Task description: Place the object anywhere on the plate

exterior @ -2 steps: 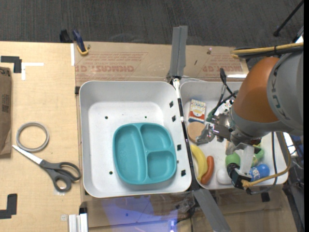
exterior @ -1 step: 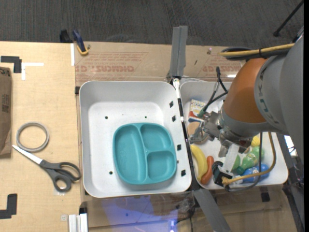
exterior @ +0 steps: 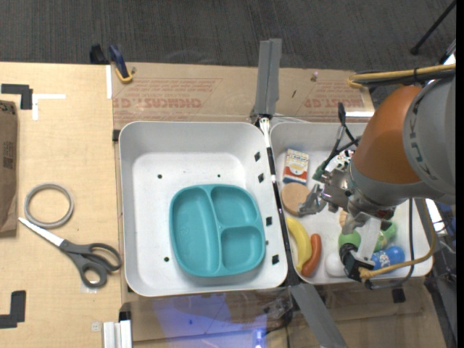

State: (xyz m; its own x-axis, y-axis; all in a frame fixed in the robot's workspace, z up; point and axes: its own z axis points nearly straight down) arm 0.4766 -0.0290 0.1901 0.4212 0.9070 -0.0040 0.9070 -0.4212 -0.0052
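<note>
The pincer (exterior: 313,203) of the grey arm with the orange band (exterior: 395,151) hangs low over the middle of the right white bin (exterior: 308,130), reaching in from the bin's right side. Whether its metal tips are apart or together cannot be told from this view, and nothing is seen clamped between them.

Just beside the pincer, toward the bin's left wall, lies a round tan disc like a cookie (exterior: 293,196); it looks to be touching or nearly touching the tips, but which cannot be told. Beyond the disc, toward the bin's far edge, stands a small white carton with red and blue print (exterior: 296,166). Toward the bin's near edge lie a yellow toy banana (exterior: 298,238) along the left wall and a red-orange sausage-shaped toy (exterior: 312,255) just beside it. A white rounded piece (exterior: 333,262), a green piece (exterior: 353,239) and a blue piece (exterior: 391,256) sit in the near right corner, partly hidden under the arm.

The teal plastic plate with three compartments (exterior: 217,230) rests in the left white bin (exterior: 138,194), nearer its near edge, well apart from the pincer.

On the table's left side lie grey-handled scissors (exterior: 76,253) and a roll of clear tape (exterior: 48,204).
</note>
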